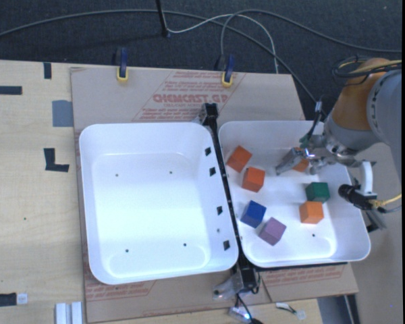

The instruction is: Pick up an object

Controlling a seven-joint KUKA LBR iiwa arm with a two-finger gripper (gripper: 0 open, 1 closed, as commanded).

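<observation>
The right bin [351, 248] holds several small blocks. Two orange blocks [239, 158] [254, 179] lie near its left wall, with a blue block [254, 213] and a purple block [272, 230] below them. A green block [317, 192] and another orange block [311, 212] sit toward the right. My gripper [295, 163] is low in the upper middle of this bin, reaching in from the right. A bit of something orange [300, 167] peeks out right under it; I cannot tell whether it is held.
The left bin [94, 181] stands beside the right one, with a black divider strip [219, 181] between them. Both rest on a cardboard sheet [175, 93] held by two clamps. Cables run across the dark floor behind.
</observation>
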